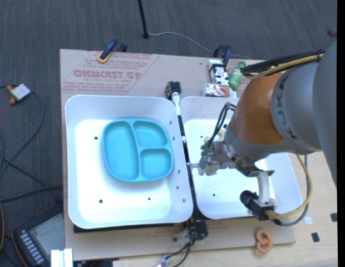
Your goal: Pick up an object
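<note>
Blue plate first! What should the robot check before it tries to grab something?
1. Something to pick: blue plate lies flat in the left bin: ok.
2. Gripper over the plate: hangs in the right bin beside the divider: not ok.
3. Fingers open: cannot tell.
4. Holding something already: cannot tell.
5. Plate unblocked from above: ok.

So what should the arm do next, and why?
Probably swing left toward the blue divided plate in the left bin. The pincer hangs over the right bin, near its left wall, with nothing visible beneath it to grab.
</note>
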{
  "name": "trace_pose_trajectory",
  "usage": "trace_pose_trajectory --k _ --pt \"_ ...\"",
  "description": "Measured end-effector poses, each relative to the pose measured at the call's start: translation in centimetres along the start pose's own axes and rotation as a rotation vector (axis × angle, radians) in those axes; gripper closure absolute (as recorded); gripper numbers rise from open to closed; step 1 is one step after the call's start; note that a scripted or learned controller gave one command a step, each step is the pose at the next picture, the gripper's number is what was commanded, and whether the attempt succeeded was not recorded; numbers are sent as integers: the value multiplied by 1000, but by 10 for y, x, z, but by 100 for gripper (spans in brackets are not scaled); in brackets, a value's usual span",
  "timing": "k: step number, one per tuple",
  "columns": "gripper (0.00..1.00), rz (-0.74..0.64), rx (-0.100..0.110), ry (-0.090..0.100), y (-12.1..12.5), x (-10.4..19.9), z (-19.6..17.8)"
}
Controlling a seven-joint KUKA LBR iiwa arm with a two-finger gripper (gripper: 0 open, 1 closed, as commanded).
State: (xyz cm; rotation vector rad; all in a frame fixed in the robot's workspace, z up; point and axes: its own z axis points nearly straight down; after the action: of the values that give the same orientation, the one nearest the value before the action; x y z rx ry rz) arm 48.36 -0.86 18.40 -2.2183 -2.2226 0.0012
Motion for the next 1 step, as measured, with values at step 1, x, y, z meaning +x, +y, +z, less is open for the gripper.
trace_pose_trajectory --k 1 --pt "100 1 0 0 0 0 0"
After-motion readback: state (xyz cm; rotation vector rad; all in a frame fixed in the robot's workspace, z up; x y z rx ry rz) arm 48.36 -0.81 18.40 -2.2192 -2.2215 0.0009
